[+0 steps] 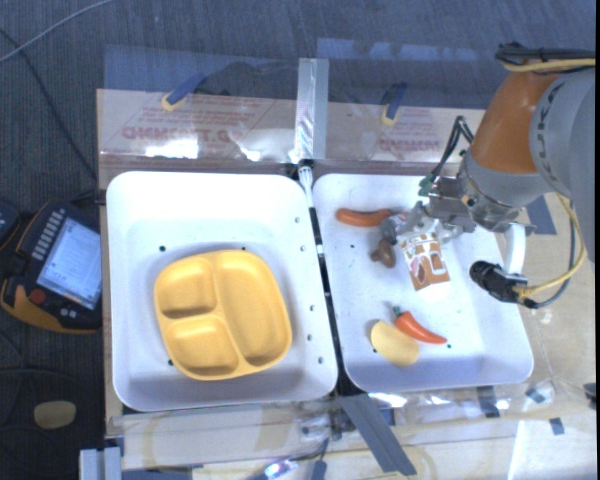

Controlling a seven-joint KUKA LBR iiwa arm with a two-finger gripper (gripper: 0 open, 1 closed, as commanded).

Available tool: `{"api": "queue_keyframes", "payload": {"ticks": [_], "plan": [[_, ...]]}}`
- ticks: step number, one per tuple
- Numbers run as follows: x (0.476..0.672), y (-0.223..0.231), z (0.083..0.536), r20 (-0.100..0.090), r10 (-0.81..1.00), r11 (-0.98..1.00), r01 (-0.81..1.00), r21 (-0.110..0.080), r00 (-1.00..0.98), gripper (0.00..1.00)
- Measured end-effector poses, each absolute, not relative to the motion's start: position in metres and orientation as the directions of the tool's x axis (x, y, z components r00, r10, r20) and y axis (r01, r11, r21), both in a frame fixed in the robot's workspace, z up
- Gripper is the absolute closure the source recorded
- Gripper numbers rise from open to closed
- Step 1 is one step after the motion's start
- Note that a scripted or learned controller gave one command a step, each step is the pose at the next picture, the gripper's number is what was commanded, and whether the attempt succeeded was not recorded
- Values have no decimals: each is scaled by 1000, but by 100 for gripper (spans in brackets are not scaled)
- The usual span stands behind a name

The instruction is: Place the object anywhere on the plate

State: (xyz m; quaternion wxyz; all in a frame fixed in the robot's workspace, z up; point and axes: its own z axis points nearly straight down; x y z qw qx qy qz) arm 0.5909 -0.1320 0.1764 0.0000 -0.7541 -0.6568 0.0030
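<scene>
Yellow plate (221, 313), white bins (130, 268), orange carrot (420, 329)

plate (221, 313): yellow plastic, matt | bins (130, 268): smooth white, probably plastic

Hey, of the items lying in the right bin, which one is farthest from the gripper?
The pale yellow piece at the bin's near edge, touching the orange carrot. The sausage, the brown piece and the packet all lie close to the gripper.

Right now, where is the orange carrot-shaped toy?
The orange carrot-shaped toy lies in the right white bin, toward its near edge, touching the pale yellow rounded piece.
</scene>
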Motion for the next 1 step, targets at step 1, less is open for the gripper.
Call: {"api": "queue_keyframes", "payload": {"ticks": [1], "plan": [[575, -59, 183, -1, 991, -137, 991, -4, 137, 100]]}}
